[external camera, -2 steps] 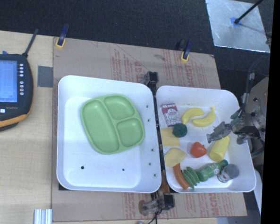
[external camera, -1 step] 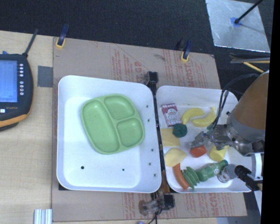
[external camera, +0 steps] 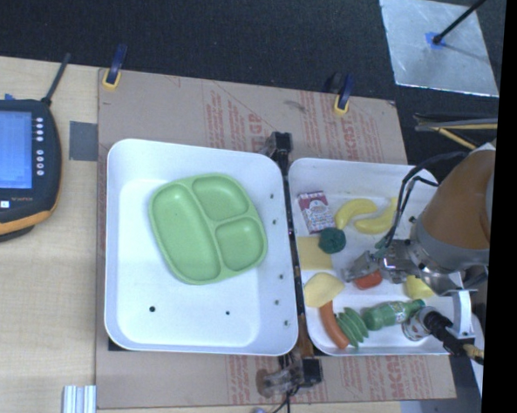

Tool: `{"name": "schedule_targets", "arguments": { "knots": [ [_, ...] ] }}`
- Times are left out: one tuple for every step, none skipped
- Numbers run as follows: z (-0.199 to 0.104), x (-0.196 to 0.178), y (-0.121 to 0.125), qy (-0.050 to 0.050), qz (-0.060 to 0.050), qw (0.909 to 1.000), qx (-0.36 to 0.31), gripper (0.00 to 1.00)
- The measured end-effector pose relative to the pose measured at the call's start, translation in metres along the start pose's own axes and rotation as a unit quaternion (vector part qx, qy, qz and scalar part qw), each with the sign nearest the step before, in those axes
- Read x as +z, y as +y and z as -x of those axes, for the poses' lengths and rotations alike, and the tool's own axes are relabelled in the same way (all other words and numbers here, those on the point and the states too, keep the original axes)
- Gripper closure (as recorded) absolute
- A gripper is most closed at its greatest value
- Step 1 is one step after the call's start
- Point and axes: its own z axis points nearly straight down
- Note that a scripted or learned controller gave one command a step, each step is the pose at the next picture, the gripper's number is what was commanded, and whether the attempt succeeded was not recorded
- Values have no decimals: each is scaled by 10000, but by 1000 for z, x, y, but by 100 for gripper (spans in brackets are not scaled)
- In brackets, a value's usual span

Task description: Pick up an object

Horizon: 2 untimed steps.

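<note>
Two white bins sit side by side on a surface (external camera: 24, 318) covered with cardboard. The left bin (external camera: 130, 307) holds a green divided plate (external camera: 207, 228). The right bin (external camera: 307, 335) holds a scatter of toy food: a small red packet (external camera: 314, 210), a banana (external camera: 367, 215), a dark green ball (external camera: 331, 241), a yellow piece (external camera: 322, 289), a carrot (external camera: 332, 326), a green ridged piece (external camera: 352, 326) and a green bottle (external camera: 392, 313).

The arm (external camera: 457, 213) reaches in from the right, its tool (external camera: 370, 269) low over the middle of the right bin, just above a small red item (external camera: 368, 281). Whether the tool is released or clenched cannot be told from this angle, and nothing is clearly held.

This looks like the descent or grasp step. The next move calls for closing squarely on one item and lifting straight up. The toys lie close together, so neighbours such as the ball and yellow piece could be nudged or caught. A teach pendant (external camera: 12, 169) lies far left.
</note>
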Motion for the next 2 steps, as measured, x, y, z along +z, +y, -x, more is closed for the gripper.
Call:
{"name": "schedule_targets", "arguments": {
  "knots": [
    [2,-11,0,-10,1,10000,-10,100],
    [-76,-101,38,2,20,10000,-1,100]
  ]
}}
